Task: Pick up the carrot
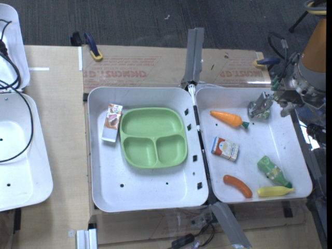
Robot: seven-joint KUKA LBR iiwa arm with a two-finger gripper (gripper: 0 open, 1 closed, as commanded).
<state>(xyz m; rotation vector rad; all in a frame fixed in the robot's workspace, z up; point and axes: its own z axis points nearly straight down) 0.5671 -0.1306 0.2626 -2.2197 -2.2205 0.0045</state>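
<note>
I log a green divided plate [154,137] in the left bin [98,154], a small carton [111,122] touching its left rim. Well right of the plate: juice box [225,149], sausage [237,185], banana [275,191], green packet [273,170].

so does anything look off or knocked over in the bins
Nothing stands out. The carrot lies flat in the right bin, apart from the small box, sausage, banana and green packet. The green plate sits level in the left bin, with a carton beside it.
</note>
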